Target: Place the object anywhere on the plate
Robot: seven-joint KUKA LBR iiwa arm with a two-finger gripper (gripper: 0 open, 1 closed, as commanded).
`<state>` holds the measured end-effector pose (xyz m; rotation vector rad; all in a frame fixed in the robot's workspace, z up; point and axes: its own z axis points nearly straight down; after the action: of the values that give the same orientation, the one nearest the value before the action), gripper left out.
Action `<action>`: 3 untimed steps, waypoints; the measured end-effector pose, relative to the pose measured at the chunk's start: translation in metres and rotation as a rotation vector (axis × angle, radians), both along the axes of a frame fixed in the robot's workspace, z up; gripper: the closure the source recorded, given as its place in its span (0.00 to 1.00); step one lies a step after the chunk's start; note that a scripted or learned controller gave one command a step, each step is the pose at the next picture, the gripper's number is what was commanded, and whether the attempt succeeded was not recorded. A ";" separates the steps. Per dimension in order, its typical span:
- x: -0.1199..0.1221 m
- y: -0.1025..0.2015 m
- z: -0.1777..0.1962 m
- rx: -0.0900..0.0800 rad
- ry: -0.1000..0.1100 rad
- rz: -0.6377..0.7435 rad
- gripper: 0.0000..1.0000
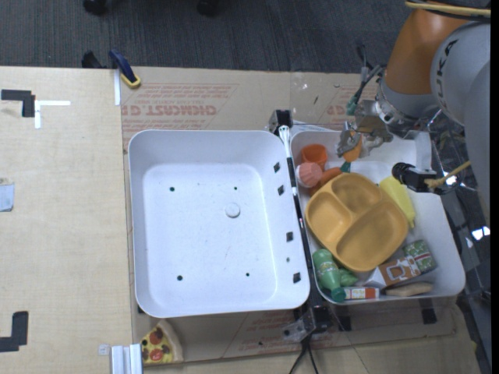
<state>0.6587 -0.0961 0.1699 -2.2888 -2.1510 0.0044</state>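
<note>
The yellow-orange divided plate [359, 218] lies tilted in the right bin [444, 232], resting on other items. My gripper [353, 145] hangs over the back of that bin, above and behind the plate's far rim. Its fingers are shut on a small orange piece [352, 153] that sticks out below the tips. An orange cup [313, 153] and a pinkish ball [310, 174] sit just left of the gripper, and an orange wedge [331, 174] lies against the plate's back edge.
A yellow object [398, 195] leans at the plate's right. Green bottles [327, 273], a printed carton [409, 262] and a tan stick [407, 289] crowd the bin's front. The left bin [156, 287] holds a small white disc [232, 210]. A pizza-slice toy [158, 347] lies on the bench.
</note>
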 end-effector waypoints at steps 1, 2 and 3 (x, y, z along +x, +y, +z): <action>0.001 -0.001 0.009 -0.001 0.000 0.000 1.00; 0.001 -0.002 0.018 -0.001 0.000 -0.001 1.00; 0.001 -0.003 0.027 -0.002 0.000 -0.002 1.00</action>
<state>0.6600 -0.0988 0.1969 -2.2918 -2.1496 0.0063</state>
